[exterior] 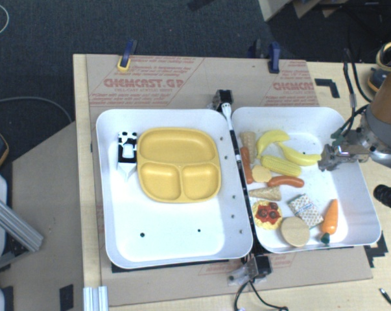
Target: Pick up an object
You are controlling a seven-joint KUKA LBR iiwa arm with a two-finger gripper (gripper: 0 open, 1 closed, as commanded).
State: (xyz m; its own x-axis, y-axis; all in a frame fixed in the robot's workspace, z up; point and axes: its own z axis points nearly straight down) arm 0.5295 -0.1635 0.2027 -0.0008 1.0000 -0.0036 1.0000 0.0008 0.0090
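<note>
We see the gripper (327,159) low over the right bin (357,193); we cannot tell what state it is in or whether it has hold of anything. Just to its left lies a banana (297,155), the nearest candidate, with corn (280,166) and a sausage (286,181) beyond, and a carrot (331,216) below it.

My arm (384,112) comes in from the right edge of the camera view, its grey body thick and rounded, with a glimpse of the orange band near the top right corner. Dark cables loop down along its near side towards the wrist. From the wrist I reach leftward and slightly down, ending in my gripper (329,157), a small dark-and-metal head that points to the left. The gripper is too small and dark here to read closely.
</note>
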